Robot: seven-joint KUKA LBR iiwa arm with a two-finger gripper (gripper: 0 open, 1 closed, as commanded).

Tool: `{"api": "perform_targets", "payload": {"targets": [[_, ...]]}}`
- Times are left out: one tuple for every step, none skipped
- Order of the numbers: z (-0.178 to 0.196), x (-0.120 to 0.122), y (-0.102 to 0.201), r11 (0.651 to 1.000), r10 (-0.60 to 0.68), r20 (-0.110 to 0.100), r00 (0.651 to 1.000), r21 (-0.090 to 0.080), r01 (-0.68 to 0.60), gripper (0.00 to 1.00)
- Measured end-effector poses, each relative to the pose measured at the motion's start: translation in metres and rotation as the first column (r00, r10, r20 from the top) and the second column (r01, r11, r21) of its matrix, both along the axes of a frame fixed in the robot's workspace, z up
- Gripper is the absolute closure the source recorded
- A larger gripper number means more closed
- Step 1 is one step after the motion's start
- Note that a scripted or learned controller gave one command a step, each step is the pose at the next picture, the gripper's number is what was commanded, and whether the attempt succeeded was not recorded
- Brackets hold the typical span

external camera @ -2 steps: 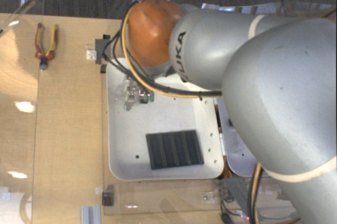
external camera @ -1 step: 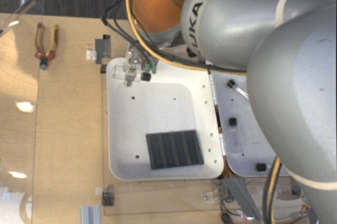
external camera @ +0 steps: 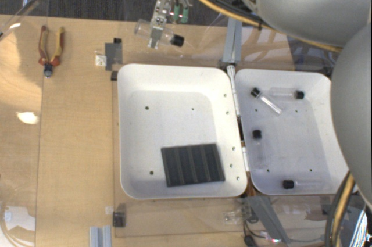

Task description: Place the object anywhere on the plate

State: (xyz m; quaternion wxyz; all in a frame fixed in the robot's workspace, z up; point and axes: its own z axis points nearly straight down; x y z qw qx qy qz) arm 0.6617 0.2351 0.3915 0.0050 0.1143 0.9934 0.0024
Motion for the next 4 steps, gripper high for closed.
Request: {"api": "perform_targets", "payload": {"targets": [[-0.018,-0.028,0.0,0.814,-0.581,-0.008,0.814,-0.002,0.581,1.0],[-0.185,-0.095,-0.022,0.764,-0.645,-0.01,0.764,-0.002,0.645,1.0],[-0.14,-0.011,-0.008,0.622,-0.783,-0.009,0.621,-0.001,0.783,1.0],[-0.13,-0.01,-0.007,0.627,-0.779,-0.006,0.627,0.002,0.779,1.0]]}}
